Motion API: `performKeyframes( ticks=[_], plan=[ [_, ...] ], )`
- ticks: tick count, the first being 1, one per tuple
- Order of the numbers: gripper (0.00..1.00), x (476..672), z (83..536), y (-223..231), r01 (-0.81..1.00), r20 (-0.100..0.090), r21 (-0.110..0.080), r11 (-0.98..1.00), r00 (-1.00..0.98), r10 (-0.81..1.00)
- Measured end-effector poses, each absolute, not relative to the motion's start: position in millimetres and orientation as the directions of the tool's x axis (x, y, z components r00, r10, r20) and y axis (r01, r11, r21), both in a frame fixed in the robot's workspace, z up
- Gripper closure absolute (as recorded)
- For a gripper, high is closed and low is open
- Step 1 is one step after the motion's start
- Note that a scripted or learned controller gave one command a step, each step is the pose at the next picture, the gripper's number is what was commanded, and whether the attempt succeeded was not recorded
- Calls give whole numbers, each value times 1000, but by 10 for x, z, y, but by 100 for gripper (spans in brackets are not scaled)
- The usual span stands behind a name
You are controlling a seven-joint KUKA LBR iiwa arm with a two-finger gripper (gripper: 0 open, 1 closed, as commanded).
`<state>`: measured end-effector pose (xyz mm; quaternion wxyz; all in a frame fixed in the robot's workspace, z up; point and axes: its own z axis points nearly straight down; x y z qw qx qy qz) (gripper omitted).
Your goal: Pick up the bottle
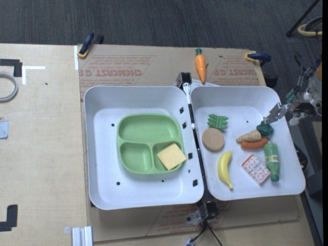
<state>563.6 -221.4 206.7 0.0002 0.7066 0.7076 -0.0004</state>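
The green bottle (272, 161) lay near the right edge of the right bin (233, 99), just beside a small red carton (255, 168). The tool (277, 111) hovered over that edge; its state I cannot tell.

view: single fixed overhead | angle: slanted down | covers: both bins (138, 201) | range: mid

The end effector (279, 111) reaches in from the right, angled down-left.

Glossy green plastic bottle (271, 161), smooth white bins (97, 152)
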Motion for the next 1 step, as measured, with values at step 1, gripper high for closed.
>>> performKeyframes(
  ticks=[1],
  plan=[
    [100,5641,2164,-2217,1000,-2,1,4,-4,1000]
  ],
)
